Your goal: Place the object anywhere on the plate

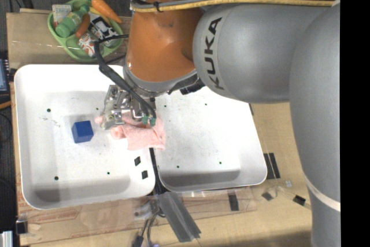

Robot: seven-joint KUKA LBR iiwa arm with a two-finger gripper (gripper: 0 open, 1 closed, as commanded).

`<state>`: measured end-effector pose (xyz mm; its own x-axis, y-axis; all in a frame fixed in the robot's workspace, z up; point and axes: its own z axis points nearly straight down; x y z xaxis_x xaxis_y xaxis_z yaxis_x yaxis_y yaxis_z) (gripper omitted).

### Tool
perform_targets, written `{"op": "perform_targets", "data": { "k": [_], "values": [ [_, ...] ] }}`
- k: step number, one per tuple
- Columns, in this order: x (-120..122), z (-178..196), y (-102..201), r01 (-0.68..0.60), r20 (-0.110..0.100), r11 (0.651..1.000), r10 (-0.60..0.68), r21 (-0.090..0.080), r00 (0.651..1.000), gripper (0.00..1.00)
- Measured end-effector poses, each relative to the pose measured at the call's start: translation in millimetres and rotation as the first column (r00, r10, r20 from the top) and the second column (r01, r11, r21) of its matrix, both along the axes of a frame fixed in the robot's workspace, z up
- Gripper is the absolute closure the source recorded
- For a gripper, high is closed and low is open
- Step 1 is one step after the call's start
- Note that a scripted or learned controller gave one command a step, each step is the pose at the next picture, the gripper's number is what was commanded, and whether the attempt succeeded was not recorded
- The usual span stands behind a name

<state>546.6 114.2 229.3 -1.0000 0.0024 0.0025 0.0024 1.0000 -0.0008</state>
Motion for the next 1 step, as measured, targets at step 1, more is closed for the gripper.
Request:
{"op": "perform_targets", "data": {
  "k": [1],
  "values": [
    [0.0, 0.1, 0.1, 0.0, 0.0, 1.0, 0.0, 0.0, 1.0, 0.0]
  ]
}}
